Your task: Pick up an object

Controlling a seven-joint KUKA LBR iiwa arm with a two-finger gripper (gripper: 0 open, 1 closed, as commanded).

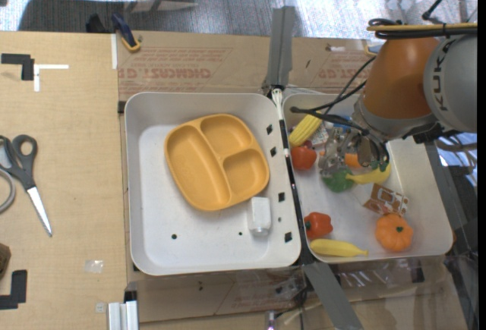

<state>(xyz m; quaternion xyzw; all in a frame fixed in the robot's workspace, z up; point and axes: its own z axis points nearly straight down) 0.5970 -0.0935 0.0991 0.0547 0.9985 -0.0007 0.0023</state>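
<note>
The right bin (pixel 425 169) holds several toy foods: a corn cob (pixel 305 127), a red tomato (pixel 303 158), a green vegetable (pixel 336 181), a yellow banana (pixel 369 176), a brown snack packet (pixel 386 202), an orange pumpkin (pixel 393 233), a red pepper (pixel 317 225) and a second banana (pixel 338 248). My gripper (pixel 340 154) hangs low over the upper middle of this bin, just above the green vegetable and between the tomato and the first banana. A small orange piece (pixel 351 159) shows right beside it. The arm's orange band hides the bin's back right corner.
The left bin (pixel 152 245) carries a yellow divided plate (pixel 216 161) and a small white block (pixel 260 215) near its right wall. Scissors (pixel 26 177) lie on the wooden bench at the far left. Cables hang beside the wrist.
</note>
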